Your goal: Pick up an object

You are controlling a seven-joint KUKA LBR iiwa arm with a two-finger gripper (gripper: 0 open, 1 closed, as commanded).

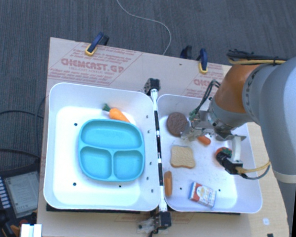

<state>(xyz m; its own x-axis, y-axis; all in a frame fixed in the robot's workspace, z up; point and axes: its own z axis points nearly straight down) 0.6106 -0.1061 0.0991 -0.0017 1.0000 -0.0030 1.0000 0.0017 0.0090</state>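
While the grey arm reaches in from the right, its gripper (195,132) hangs low in the right bin (249,202), between a brown round patty (177,123) on its left and a small orange piece (204,140) on its right; whether it is clenched I cannot tell. Nearer lie a bread slice (183,157), a sausage (168,182) and a small carton (202,193). Over in the left bin (57,184) sit 1 blue divided tray (111,150) and a carrot (118,114).

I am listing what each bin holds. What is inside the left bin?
The left bin holds a blue tray with three compartments, nothing in them, and a carrot beside the tray's far edge. The bin floor beneath the tray is covered, so anything under it cannot be seen.
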